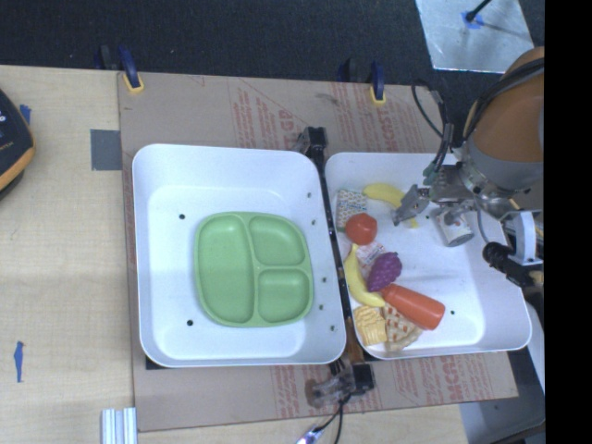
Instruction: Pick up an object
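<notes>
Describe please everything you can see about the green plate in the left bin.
The green plate is pale green, looks like smooth plastic, and has a rounded square shape. Raised ridges split it into three compartments: one long one on the left and two smaller ones on the right. It lies flat and right side up, near the middle of the left bin, resting on the bin's white floor. It seems not to touch the bin's walls. No food is in the compartments.
</notes>
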`<state>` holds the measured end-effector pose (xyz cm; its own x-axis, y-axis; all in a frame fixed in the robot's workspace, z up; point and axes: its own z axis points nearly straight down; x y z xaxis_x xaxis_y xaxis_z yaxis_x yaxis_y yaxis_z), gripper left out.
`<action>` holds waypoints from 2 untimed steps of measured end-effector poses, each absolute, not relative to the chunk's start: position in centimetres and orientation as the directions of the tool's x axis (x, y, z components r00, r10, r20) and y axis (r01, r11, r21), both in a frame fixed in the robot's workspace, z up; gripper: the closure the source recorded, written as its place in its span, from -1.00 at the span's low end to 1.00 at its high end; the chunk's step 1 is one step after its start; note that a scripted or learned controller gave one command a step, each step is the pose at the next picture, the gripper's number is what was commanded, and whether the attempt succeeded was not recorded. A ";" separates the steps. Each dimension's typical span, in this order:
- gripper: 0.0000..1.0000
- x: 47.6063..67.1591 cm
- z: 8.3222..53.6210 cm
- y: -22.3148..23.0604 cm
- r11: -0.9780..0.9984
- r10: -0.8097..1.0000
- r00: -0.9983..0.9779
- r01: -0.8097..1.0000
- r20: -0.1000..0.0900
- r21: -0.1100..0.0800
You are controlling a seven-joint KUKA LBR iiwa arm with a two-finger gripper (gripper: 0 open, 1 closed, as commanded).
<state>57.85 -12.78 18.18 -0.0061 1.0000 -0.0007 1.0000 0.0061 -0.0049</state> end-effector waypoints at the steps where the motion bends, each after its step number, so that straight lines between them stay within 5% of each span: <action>1: -1.00 55.1 14.4 -11.7 0.004 1.000 -0.004 1.000 -0.001 -0.005; 2: -1.00 52.4 9.1 -10.3 0.004 1.000 -0.004 1.000 0.000 -0.005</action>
<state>52.38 -10.31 9.10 -0.0042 1.0000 -0.0001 1.0000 0.0042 -0.0048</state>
